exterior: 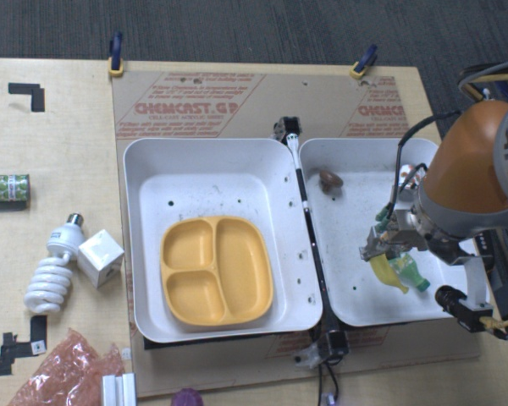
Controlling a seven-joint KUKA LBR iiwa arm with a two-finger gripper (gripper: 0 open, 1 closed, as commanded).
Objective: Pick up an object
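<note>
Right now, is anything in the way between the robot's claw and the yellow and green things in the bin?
Nothing visible is. The gripper is low in the right bin, right at the yellow banana-shaped toy and the green object beside it. The small brown object lies apart, near the bin's far end.

Grey arm with orange band, reaching in from the right, tool [384,245] low, pointed down-left.

We have a single fixed camera, mounted above the bench [51,125] and looking down at a slant. It takes in both white bins, the left bin [144,227] and the right bin [339,252], from moderate height.
</note>
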